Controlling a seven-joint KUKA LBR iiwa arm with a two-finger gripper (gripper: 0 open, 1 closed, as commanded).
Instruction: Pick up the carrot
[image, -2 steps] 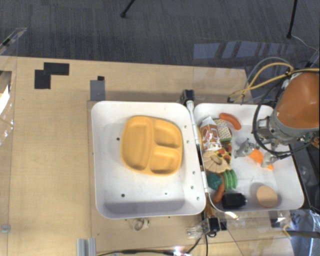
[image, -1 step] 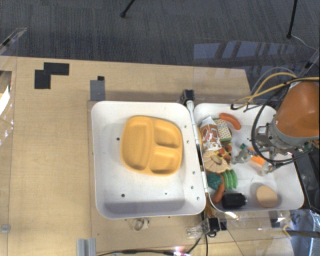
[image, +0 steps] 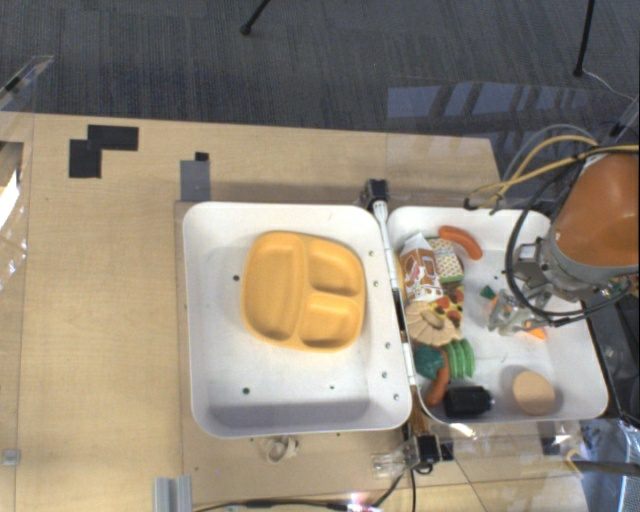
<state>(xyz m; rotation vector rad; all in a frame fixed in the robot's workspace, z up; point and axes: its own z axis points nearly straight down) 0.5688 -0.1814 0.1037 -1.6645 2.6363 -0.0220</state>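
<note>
The carrot appears as a small orange tip on the floor of the right bin, poking out at the lower right of my gripper. A small green bit lies just up-left of the gripper and may be the carrot's leafy end. The gripper hangs low over the stretch between them and hides the carrot's middle. Whether it touches the carrot cannot be made out. The arm's orange band rises above it at the right.
The right bin's left side is crowded: a sausage, a carton, a round cookie, a green ribbed piece, an orange-red stick, a black item. A bread roll lies front right. The left bin holds a yellow divided plate.
</note>
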